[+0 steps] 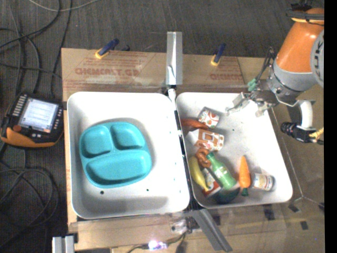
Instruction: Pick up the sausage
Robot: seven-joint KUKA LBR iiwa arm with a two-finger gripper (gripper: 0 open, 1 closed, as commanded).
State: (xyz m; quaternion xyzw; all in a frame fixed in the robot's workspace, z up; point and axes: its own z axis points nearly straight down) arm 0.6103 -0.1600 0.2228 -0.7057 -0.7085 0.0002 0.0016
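The shallow white right bin is holding a heap at its 7 o'clock: a yellow plastic banana, a green bottle, an orange carrot and a small jar. The reddish-brown sausage is lying at the bin's 10 o'clock, against the left wall beside a small printed can. The hand is hovering at 1 o'clock, fingers spread open, gripping nothing. The sausage is probably light, smooth and slippery — best pinched across its middle, away from the wall.
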